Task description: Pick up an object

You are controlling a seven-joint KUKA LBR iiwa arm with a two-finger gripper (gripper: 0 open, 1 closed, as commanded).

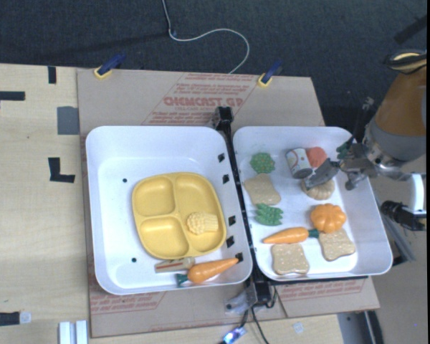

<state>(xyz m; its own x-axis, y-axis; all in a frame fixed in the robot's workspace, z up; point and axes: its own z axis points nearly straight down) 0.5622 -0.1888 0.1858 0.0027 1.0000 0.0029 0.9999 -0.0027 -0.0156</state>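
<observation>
Camera view puts my gripper low over the right bin, at its upper right, just above a round cookie and beside a small tin can. I cannot tell how the hand is set, or whether it has anything. I judge the cookie the likeliest target; I'd come straight down, centred, clear of the can. That bin also holds broccoli, a leafy green, a carrot, a pumpkin and bread slices. The left bin holds a yellow tray with corn, and another carrot.
</observation>
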